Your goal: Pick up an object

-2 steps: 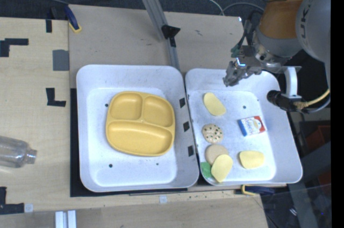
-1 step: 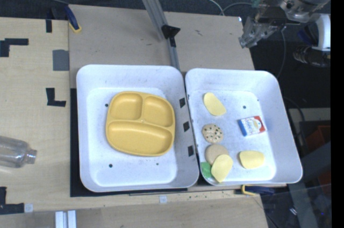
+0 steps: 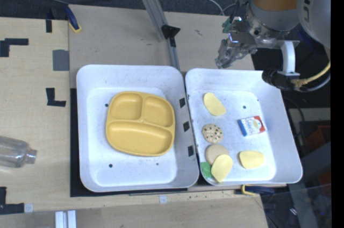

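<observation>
Camera view: tool (image 3: 228,56), grip state unclear, above right bin's (image 3: 285,130) far edge; crowded near-edge pieces (image 3: 221,166) risk a missed pick.

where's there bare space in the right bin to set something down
Free: the right bin's far strip between yellow piece and its back wall, and the floor right of the small carton. Crowded: the near-left corner, where cookie and other pieces cluster.

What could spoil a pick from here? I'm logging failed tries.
The tool hangs above the right bin's far rim, so a straight descent may strike it. The cookie, a beige piece and a yellow piece crowd together near the divider, so a grasp could nudge neighbours.
</observation>
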Robot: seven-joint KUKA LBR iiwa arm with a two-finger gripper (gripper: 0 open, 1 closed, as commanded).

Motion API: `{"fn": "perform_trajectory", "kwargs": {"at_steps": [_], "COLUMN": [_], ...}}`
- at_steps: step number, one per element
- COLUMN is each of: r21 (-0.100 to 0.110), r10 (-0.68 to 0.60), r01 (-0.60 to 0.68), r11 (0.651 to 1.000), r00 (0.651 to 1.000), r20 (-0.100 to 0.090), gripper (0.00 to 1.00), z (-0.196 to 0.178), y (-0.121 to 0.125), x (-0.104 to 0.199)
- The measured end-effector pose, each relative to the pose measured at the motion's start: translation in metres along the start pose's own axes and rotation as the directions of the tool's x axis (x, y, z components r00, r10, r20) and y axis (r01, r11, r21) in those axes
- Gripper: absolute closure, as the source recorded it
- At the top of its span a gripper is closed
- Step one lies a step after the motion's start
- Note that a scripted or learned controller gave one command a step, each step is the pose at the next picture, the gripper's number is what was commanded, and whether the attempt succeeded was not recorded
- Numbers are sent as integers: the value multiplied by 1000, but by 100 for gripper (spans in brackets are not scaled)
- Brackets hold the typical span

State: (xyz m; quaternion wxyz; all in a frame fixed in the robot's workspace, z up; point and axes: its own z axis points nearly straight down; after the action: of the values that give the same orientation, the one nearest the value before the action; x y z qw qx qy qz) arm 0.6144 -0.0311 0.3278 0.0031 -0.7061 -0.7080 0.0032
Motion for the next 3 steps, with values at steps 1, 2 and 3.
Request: {"fn": "perform_trajectory", "kwargs": {"at_steps": [1,2,3], "r21": [-13,3,-2], "r10": [2,2,0], "r01": [-2,-2,0], "r11": [1000,1000,1000], "r00": [1000,1000,1000], "r20": [1,0,0], "gripper": [100,100,100], "z": [-51,87,144], "y": [3,-44,-6], "x": [-24,4,32]}}
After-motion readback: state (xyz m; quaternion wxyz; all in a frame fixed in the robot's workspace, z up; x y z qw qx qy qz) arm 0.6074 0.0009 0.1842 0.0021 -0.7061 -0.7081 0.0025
